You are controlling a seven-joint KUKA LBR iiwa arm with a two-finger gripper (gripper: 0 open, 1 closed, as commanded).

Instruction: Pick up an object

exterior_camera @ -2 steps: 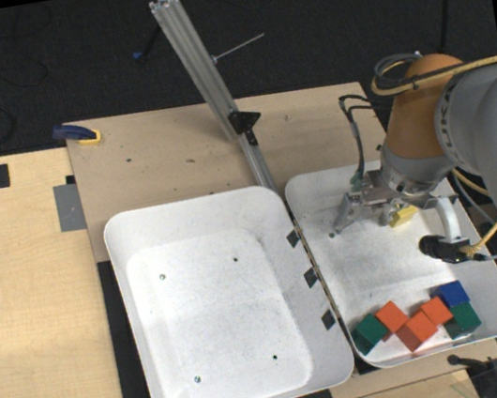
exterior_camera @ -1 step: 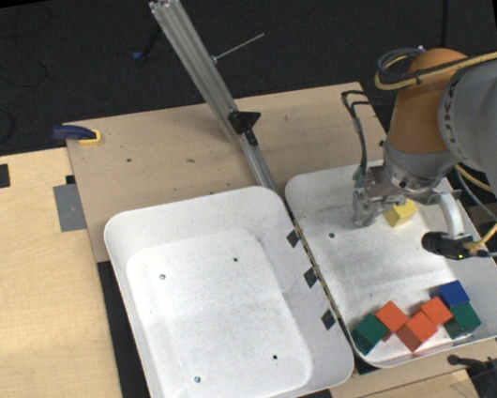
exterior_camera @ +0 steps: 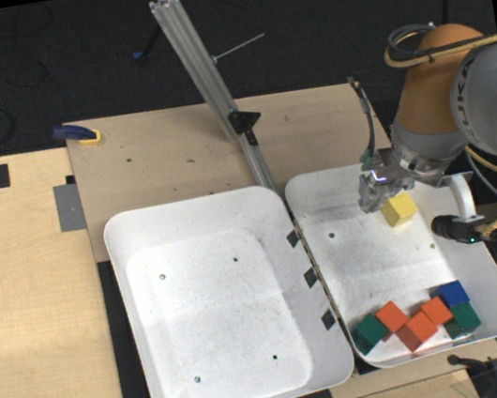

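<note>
Arm: grey KUKA arm with an orange band [exterior_camera: 437,50], reaching in from the right over the right bin [exterior_camera: 374,262].
Hand: the hand [exterior_camera: 379,194] sits low over the upper part of the right bin; whether its fingers are apart or together cannot be told from this slanted view.
Task's thing: a yellow block [exterior_camera: 400,208] lies just beside and below the hand, tilted relative to the bin walls. It is not seen between the fingers, so no hold can be claimed.
Other candidates: a cluster at the near wall of the right bin, packed edge to edge, of a green block [exterior_camera: 370,331], two orange blocks [exterior_camera: 392,316] [exterior_camera: 423,323], a blue block [exterior_camera: 452,294] and a dark green block [exterior_camera: 462,320].
Left bin: the left bin [exterior_camera: 136,261] adjoins the right bin along a shared rim carrying small black clips [exterior_camera: 312,275].
Step in hand (judged): closing on the yellow block, the nearest piece and the only one standing free.
How to do it well (judged): centre the hand over the block, turn the wrist so the fingers meet two parallel faces rather than corners, descend to the bin floor, close, and lift straight up.
Risk (judged): an off-centre close would nudge the tilted block aside, not clamp it.
Bench: the bench [exterior_camera: 30,308] carries both bins.
</note>
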